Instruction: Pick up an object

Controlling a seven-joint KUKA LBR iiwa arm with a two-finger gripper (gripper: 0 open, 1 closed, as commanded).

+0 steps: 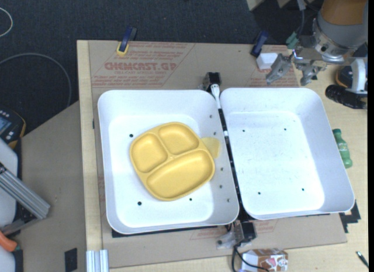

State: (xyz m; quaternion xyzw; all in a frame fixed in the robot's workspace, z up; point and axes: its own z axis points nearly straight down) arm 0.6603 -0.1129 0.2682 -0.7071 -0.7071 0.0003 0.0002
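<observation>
A yellow divided plate [172, 160] with three compartments lies flat in the left white bin [114, 113]. A small pale yellow piece [211, 147] peeks out from under its right edge. My gripper [294, 68] hangs at the upper right, above the far rim of the right bin [280, 148], well away from the plate. Its fingers [277, 73] are spread apart with nothing between them.
A black divider strip [222, 126] runs between the two bins. Clamps [124, 41] hold the cardboard base at the back. A green object [342, 148] lies outside the right bin's right rim. Cables and a small box [266, 260] sit at the front edge.
</observation>
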